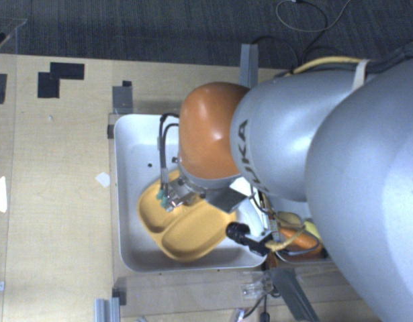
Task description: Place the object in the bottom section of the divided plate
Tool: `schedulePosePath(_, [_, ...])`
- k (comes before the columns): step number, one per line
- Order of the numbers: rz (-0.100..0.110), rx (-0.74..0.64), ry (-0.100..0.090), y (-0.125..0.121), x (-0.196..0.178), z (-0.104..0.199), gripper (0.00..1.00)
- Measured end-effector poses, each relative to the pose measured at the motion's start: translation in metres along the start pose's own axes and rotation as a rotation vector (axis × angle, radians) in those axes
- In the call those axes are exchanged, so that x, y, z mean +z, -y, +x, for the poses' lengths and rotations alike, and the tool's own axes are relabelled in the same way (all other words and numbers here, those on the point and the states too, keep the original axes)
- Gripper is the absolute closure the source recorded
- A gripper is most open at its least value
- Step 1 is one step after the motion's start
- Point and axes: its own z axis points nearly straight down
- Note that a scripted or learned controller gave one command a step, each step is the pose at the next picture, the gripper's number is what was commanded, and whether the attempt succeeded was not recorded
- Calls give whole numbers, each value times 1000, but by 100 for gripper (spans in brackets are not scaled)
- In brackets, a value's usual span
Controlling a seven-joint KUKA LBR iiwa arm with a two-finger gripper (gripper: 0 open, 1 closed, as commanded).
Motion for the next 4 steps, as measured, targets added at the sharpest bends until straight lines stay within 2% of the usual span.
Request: schedulePosePath(4, [-18,8,-1,-6,-45,-4,100])
